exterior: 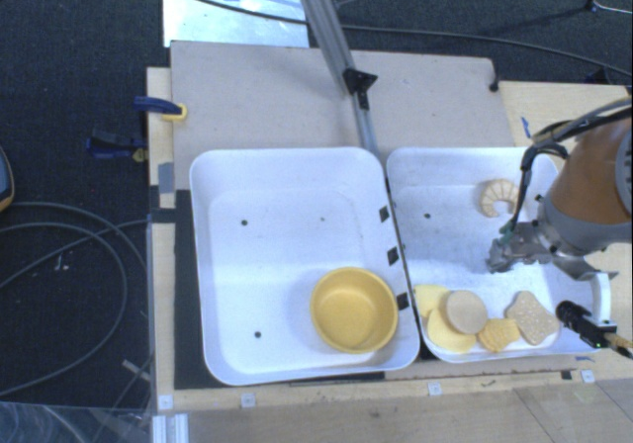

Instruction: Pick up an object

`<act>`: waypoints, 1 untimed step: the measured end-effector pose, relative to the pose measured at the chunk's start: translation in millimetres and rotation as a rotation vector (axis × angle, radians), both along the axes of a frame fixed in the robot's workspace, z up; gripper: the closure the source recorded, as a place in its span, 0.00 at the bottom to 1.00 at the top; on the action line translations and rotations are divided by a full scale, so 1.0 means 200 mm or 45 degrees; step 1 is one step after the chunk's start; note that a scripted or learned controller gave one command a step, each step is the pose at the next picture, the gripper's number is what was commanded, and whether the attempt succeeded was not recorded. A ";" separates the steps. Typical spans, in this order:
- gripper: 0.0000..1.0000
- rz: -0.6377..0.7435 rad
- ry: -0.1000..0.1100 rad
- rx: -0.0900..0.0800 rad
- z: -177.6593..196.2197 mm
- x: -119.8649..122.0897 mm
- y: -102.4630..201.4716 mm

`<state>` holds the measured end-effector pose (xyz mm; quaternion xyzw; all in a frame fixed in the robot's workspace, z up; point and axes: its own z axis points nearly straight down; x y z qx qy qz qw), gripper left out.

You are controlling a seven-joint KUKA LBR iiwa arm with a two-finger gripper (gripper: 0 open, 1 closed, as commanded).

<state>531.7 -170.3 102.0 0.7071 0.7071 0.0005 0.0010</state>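
Note:
The right bin (435, 184) holds a pale croissant (497, 196) near its far side. Along its near edge lie a yellow disc (442, 324), a beige round cookie (465, 310), a small orange waffle piece (499, 334) and a tan toast-shaped piece (532, 318). My gripper (506, 255) hangs low over the middle right of this bin, between the croissant and the front cluster. Its fingers are dark and small, and nothing shows between them. A yellow bowl (354, 308) sits in the left bin (247, 233) at its near right corner.
The grey arm with its orange band (591, 184) comes in from the right over the right bin's edge. A slanted metal pole (331, 31) crosses the board behind the bins. Cables lie on the dark floor at left.

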 end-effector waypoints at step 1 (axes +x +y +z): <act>1.00 0.007 -0.006 -0.001 0.25 0.06 0.00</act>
